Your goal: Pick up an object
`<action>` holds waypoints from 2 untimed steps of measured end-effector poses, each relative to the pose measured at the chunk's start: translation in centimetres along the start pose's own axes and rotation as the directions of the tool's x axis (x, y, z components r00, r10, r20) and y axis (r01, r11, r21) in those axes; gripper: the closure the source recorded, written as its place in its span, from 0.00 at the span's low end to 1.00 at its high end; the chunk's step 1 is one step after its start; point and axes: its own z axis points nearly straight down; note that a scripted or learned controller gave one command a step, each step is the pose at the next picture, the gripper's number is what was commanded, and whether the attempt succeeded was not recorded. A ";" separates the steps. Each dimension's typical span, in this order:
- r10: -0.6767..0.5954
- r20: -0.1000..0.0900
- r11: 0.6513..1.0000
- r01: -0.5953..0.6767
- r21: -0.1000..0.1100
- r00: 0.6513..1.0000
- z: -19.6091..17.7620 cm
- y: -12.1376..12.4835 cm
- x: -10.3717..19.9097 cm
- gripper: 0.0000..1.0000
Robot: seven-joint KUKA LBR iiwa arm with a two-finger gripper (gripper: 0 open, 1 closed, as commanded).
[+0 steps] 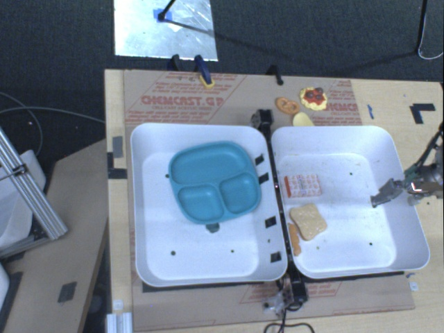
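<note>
White plastic forms both bins; in the camera view the gripper [386, 195] hangs low over the right bin [361, 144], close to its right wall, at the end of the arm coming in from that side. How its claw stands I cannot tell, for the tip is small and dark and blurs into one shape. Nothing shows between its tips.

Likely things to pick lie well apart from it, toward the left of the same bin. A tan slice of toy bread [308, 221] lies flat near the bin's dividing edge, slightly lower in the view than the claw. Just above it sits a small white packet with red print [302, 184], its long side running left to right. A thin orange-brown stick [294, 239] lies touching the bread's left edge, pointing up and down the view.

So the coming move, as I judge it, is a plain reach leftward across bare bin floor.

The left bin [156, 255] holds a blue divided tray [214, 182], farther off.
</note>
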 end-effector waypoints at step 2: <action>-0.009 -0.001 1.000 0.009 -0.009 1.000 4.0 4.6 18.3 0.00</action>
